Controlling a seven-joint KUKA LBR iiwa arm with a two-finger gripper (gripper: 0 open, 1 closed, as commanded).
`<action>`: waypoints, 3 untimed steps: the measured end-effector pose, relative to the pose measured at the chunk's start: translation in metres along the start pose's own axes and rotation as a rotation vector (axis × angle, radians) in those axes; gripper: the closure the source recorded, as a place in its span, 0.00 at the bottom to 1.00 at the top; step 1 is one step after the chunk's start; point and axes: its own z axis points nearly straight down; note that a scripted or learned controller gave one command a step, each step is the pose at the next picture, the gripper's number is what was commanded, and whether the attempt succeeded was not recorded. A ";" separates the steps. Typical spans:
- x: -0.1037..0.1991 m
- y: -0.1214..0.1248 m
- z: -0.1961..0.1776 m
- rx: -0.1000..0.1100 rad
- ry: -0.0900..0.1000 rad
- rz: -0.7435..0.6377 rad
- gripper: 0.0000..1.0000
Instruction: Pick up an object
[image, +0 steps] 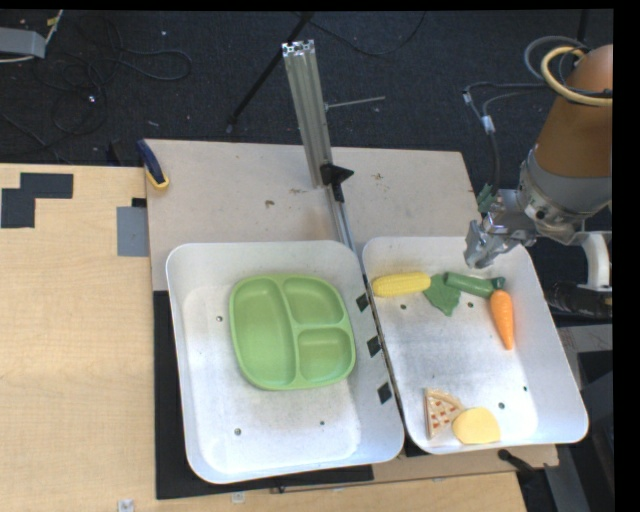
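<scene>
The gripper (483, 247), finger state impossible to tell, hangs at the right bin's (455, 345) far edge, just beyond the corn cob's green husk (462, 289), whose long axis runs left-right.

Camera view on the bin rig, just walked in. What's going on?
The grey KUKA arm with its two-finger gripper hangs over the far edge of the right white bin, near the green leafy toy vegetable. Nothing is visibly between its fingers. In that bin also lie a yellow toy corn cob, an orange toy carrot, a toy pizza slice and a round yellow toy piece. The left white bin holds a green divided plastic plate.
</scene>
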 end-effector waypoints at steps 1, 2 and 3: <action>0.058 0.005 0.009 0.001 0.000 0.001 1.00; 0.110 -0.009 0.027 0.003 0.000 0.000 1.00; 0.157 -0.014 0.028 0.002 0.000 0.000 1.00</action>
